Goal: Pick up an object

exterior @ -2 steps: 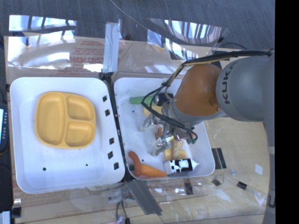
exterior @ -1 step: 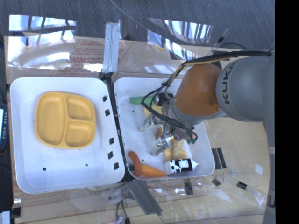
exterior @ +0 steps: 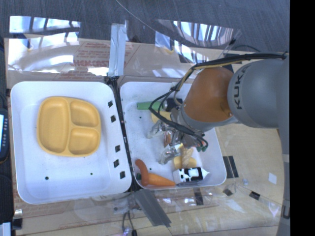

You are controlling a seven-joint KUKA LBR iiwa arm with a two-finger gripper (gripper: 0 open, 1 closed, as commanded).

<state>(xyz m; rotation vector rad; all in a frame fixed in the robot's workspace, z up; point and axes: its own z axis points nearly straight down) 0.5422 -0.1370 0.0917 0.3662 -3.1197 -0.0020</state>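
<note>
Arm (exterior: 231, 97) over right bin (exterior: 129, 132), yellow tray (exterior: 69, 126) in left bin (exterior: 19, 132)

Single fixed camera sitting above bench, looking down at slant. Both white bins filling most of frame: left bin (exterior: 19, 146) showing whole, right bin (exterior: 129, 132) partly covered by arm (exterior: 261, 95) reaching in from right (grey body, orange band (exterior: 209, 95) looming large, being nearest lens). Top of frame taking in dark floor and shiny cardboard (exterior: 93, 58) beyond bins; bottom edge catching bench front. Medium distance, small items staying readable but fine detail blurring.
</note>
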